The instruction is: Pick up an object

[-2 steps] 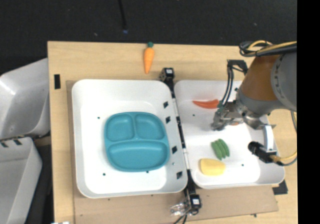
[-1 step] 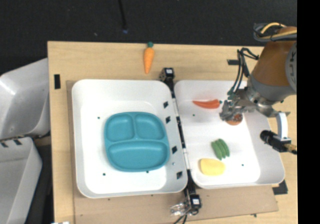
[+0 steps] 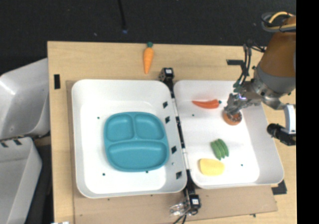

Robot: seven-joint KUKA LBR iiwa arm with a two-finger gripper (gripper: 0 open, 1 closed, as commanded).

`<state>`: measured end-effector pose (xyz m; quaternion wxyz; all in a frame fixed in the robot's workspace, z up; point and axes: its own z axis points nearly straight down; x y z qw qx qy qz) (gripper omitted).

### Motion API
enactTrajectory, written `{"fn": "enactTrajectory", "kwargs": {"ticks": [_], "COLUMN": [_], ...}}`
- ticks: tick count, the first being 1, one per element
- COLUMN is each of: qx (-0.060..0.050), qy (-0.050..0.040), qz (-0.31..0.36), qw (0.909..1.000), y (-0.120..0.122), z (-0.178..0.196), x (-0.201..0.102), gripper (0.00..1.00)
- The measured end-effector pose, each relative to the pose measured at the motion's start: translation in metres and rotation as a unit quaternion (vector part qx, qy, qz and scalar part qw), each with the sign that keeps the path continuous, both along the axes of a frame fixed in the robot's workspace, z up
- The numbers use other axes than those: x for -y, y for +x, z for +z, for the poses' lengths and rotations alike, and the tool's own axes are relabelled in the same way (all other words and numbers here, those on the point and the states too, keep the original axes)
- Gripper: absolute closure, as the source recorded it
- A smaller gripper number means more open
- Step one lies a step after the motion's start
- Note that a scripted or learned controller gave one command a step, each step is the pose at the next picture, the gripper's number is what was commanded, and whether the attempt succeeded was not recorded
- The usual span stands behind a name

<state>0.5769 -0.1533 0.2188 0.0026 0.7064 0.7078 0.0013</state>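
Observation:
My gripper (image 3: pixel 233 110) hangs low over the right bin (image 3: pixel 249 168), at its far right side, directly above a small round brown object (image 3: pixel 233 118) that peeks out under the fingertips. A red chili pepper (image 3: pixel 206 103) lies just left of the gripper. Nearer the front of the same bin sit a green vegetable piece (image 3: pixel 219 148) and a yellow piece (image 3: pixel 211 167). Whether the brown object is gripped is hidden by the wrist.
The left bin (image 3: pixel 84 168) holds a teal divided plate (image 3: pixel 136 140). An orange carrot (image 3: pixel 148 58) lies on the wooden bench behind the bins. Black clips run along the seam between the bins.

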Motion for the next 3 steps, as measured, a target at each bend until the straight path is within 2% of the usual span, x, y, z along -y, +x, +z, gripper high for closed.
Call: {"fn": "enactTrajectory", "kwargs": {"ticks": [1, 2, 3], "qx": [-0.002, -0.002, -0.003], "qy": [0.0016, 0.0013, 0.0015], "qz": [0.003, 0.002, 0.002], "qw": [1.0, 1.0, 1.0], "y": [0.014, 0.023, 0.021], "z": [-0.001, 0.003, 0.002], "x": [-0.059, -0.102, -0.149], "gripper": [1.0, 1.0, 1.0]}}
